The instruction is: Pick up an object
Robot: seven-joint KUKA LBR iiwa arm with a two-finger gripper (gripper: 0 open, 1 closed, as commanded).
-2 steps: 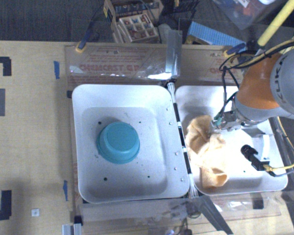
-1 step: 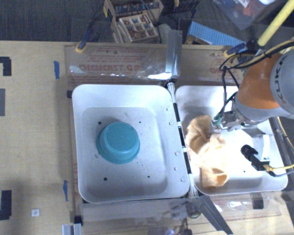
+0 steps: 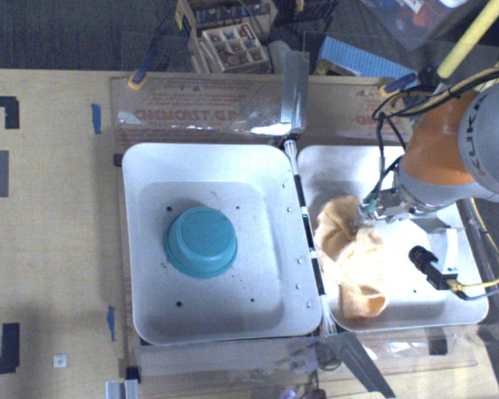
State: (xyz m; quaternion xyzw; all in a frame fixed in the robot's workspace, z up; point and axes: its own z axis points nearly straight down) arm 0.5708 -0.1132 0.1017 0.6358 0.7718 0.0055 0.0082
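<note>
While the arm (image 3: pixel 449 152) reaches in from the right, the count stands at two white bins, one bowl, one cloth and one gripper. Left bin (image 3: pixel 141 189): one teal bowl (image 3: pixel 201 240), upside down, resting left of the bin's centre, well apart from every wall; a few small dark specks dot the floor of the bin around it. Right bin (image 3: pixel 333 160): one tan cloth (image 3: pixel 353 264), crumpled, lying along the bin's left side from about mid-height to the near wall, its lower end bunched at the near left corner. The gripper (image 3: pixel 373 209) is low inside the right bin, at the upper right edge of the cloth and apparently touching it; whether it is open or closed cannot be told, and no object can be confirmed in its hold. The two bins sit side by side, their inner rims touching. They stand on a pale wooden bench (image 3: pixel 50 248), which bears black markings (image 3: pixel 4 110) along its left side and short strips of blue tape (image 3: pixel 96 117). A clear plastic sheet (image 3: pixel 200 115) with faint red lettering lies just behind the bins. Beyond the bench is dark flooring (image 3: pixel 66 15) with a wooden crate (image 3: pixel 229 32), a blue panel (image 3: pixel 353 56) and a yellow rod (image 3: pixel 478 27) at the upper right.
</note>
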